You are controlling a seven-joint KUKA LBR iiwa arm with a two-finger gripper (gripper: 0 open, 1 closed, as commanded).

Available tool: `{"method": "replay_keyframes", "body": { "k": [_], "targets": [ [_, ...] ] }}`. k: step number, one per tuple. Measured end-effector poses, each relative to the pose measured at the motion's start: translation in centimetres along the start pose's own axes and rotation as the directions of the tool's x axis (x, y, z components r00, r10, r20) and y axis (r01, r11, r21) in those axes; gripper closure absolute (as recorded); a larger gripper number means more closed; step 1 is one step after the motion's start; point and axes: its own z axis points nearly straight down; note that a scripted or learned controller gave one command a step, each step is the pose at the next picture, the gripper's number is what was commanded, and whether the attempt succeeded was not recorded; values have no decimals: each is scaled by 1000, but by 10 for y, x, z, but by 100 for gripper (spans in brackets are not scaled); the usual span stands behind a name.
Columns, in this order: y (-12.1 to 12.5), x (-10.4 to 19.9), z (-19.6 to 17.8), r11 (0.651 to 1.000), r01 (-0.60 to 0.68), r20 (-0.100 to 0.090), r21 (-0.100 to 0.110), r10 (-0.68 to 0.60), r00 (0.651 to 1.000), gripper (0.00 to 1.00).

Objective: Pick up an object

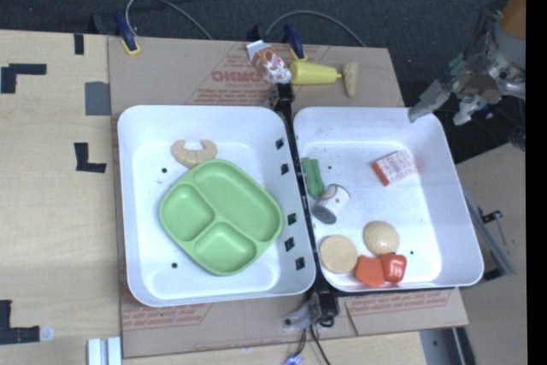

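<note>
Nearest me, at the front of the right bin (pixel 453 184), the pickings are bunched up: an orange-red piece (pixel 379 269) touching a tan round (pixel 380 236), with a flatter beige disc (pixel 338 253) just beside them. I'd judge that cluster the riskiest target, since a close there could nudge a neighbour or catch two at once. A little further in, a small white cylinder (pixel 332 201) lies tilted near a green stick (pixel 313 176) that hugs the wall between the bins — a finger could strike that wall rather than the stick. The red-and-white packet (pixel 393 167) sits well apart from the rest, flat on the floor, so it might simply slip out of a pinch. In the left bin (pixel 137 184) a green divided tray (pixel 221 217) looks too broad to grasp, with a pale crescent (pixel 194 152) beside it. Furthest off, the gripper (pixel 466 94) hangs beyond the right bin's far corner, holding nothing I can see — whether it is spread or pressed together I cannot tell.
</note>
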Motion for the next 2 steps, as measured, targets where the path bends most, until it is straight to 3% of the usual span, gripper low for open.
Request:
{"method": "replay_keyframes", "body": {
  "k": [1, 2],
  "targets": [
    [40, -16, 160, 1000, 0, -1, 6, 0, 1000, 0],
    [7, 9, 189, 1000, 0, 13, -23, 0, 1000, 0]
  ]
}}
